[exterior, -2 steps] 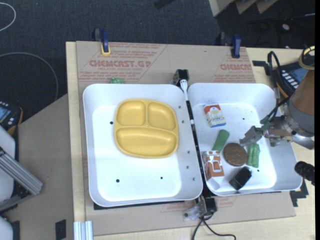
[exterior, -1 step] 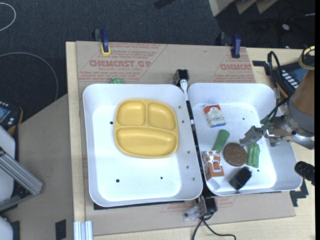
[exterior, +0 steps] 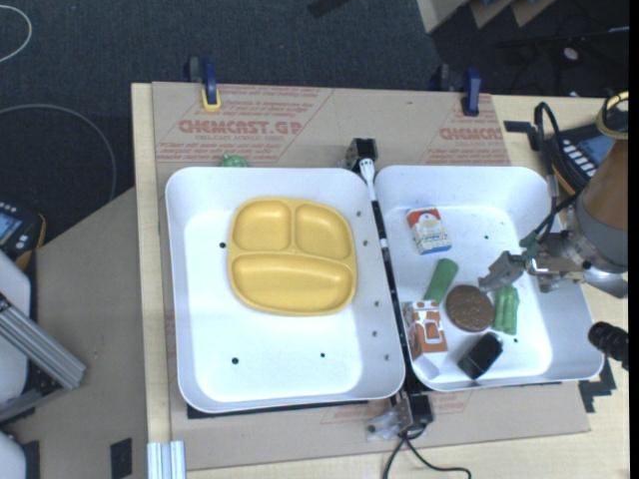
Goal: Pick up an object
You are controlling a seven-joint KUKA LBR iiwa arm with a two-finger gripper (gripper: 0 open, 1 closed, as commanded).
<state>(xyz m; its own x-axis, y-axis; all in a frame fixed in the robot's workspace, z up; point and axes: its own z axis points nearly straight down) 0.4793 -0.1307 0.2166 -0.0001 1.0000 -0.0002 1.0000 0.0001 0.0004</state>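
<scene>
Nearest the camera, at the front edge of the desk, a black cable is trailing off from between the two white bins. Looking down at a slant from the one camera, the left bin is holding a yellow divided plate, which is lying flat toward the back half of it.

The right bin is holding everything I could pick. A small black block is lying near its front edge, tilted. Just behind it a brown round disc is resting flat, with a short green piece touching its right side and a longer green stick leaning just to its left. An orange and white packet is lying at the left wall of that bin, beside the disc. A small carton with a red top is sitting farther back, well apart from the others.

I am reaching in from the right, and my end effector is hovering just above the short green piece and the right edge of the disc. My fingers look spread apart and nothing is sitting between them, so I am grasping nothing.

Two blue clamps are pinning the brown board at the back of the desk.
</scene>
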